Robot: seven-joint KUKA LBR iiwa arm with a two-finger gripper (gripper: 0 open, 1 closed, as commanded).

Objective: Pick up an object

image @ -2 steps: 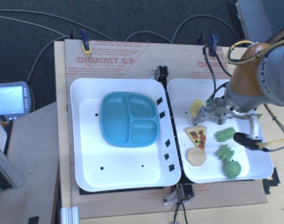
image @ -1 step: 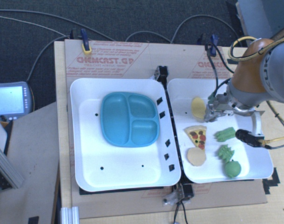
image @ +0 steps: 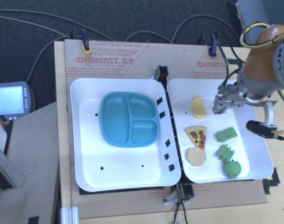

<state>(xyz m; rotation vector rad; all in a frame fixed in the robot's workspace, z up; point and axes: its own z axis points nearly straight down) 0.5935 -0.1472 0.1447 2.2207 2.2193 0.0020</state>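
Over the right bin, pincer hovering just beside the yellow toy lemon, nothing visibly gripped, jaw gap impossible to tell. Pizza slice, green toys all lying untouched, so pickup not yet done.

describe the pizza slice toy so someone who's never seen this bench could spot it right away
Look in the right-hand shallow white bin, at its left side near the divider between the two bins. The flat triangular toy pizza slice lies below the yellow rounded toy, its pale crust pointing down. Unlike the three green toys to its right, it is orange and red with dark dots.
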